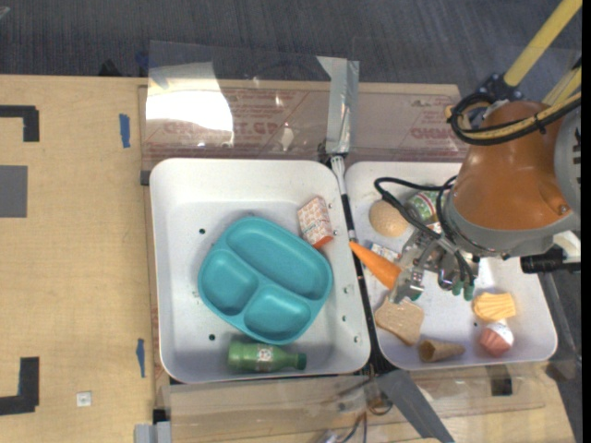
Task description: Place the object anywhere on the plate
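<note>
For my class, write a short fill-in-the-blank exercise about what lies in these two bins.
1. The teal plate lies in the ____ bin of the camera view.
2. The green bottle lies on its ____ below the plate.
3. The orange carrot rests across the divider between the two ____.
4. The plate has ____ compartments.

Missing words: left; side; bins; three
</note>
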`<state>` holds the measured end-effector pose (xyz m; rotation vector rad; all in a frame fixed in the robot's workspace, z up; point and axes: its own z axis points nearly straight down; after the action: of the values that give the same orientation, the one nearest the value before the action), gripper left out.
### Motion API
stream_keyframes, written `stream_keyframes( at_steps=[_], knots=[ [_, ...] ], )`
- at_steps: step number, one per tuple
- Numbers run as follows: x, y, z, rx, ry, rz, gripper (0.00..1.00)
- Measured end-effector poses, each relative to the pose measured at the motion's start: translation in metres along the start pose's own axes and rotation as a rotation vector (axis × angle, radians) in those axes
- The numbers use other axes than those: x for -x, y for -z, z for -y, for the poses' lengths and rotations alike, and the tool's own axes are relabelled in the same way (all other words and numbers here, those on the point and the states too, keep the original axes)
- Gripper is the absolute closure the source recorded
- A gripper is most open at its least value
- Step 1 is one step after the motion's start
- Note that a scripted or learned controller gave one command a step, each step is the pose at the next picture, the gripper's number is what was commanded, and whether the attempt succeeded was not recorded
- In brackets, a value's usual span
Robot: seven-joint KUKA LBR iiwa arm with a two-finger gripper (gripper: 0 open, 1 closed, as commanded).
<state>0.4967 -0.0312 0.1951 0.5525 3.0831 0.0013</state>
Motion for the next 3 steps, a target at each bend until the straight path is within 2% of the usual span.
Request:
stream_keyframes(
  at_steps=[1,2,3],
  knots=[
    [0.028,0.059,-0.029,0.001,0.123,0.0,1.0],
    [0.027,0.058,-0.029,0.0,0.123,-0.003,0.0],
    [-0.034,-0.012,-0.04,-0.002,0.117,-0.011,0.0]
  ],
)
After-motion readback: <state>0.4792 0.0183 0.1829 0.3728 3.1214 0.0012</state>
